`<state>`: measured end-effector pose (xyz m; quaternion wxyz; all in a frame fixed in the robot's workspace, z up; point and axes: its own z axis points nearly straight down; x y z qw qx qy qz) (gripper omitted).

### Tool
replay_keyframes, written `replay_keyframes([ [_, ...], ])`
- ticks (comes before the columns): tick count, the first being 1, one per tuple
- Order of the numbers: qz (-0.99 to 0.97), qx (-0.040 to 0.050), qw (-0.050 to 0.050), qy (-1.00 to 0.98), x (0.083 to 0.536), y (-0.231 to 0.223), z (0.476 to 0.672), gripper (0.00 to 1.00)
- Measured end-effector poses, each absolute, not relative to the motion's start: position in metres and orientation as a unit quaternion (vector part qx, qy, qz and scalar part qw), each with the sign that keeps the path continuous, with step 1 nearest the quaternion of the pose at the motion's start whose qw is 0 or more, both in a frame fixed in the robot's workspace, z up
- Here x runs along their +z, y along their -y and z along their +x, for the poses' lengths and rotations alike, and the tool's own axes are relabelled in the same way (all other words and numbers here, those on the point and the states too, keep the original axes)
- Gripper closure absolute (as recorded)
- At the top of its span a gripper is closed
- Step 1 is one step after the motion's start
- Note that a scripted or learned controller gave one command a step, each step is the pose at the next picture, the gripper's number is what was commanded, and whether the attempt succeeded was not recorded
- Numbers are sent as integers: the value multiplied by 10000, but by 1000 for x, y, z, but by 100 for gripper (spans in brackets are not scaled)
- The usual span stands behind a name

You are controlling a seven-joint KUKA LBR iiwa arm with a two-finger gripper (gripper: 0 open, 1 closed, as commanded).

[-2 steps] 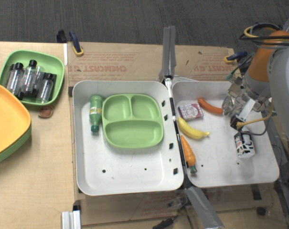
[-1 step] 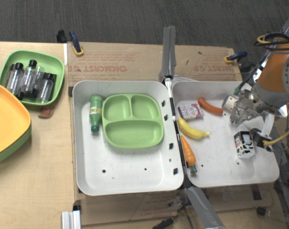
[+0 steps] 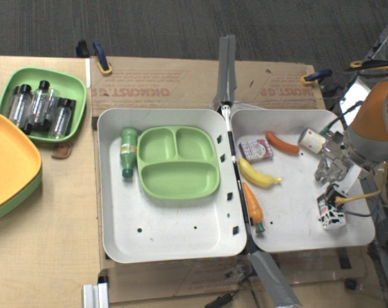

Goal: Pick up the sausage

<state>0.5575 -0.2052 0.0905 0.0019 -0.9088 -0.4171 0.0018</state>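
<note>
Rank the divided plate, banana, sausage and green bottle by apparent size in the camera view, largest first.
1. Divided plate, clearly largest.
2. Green bottle.
3. Banana, about the bottle's length but slimmer, so that order is unsure.
4. Sausage, smallest.

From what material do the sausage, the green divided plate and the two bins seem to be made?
The sausage looks like smooth moulded plastic, a toy: uniform orange-red, slight sheen. The green divided plate seems matte hard plastic, with one even colour and rounded moulded ridges. The left bin and right bin appear white plastic, possibly coated metal.
</note>
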Motion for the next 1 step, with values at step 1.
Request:
replay_keyframes([
  [1, -9514, 24, 20, 3079, 90, 213, 531, 100],
])
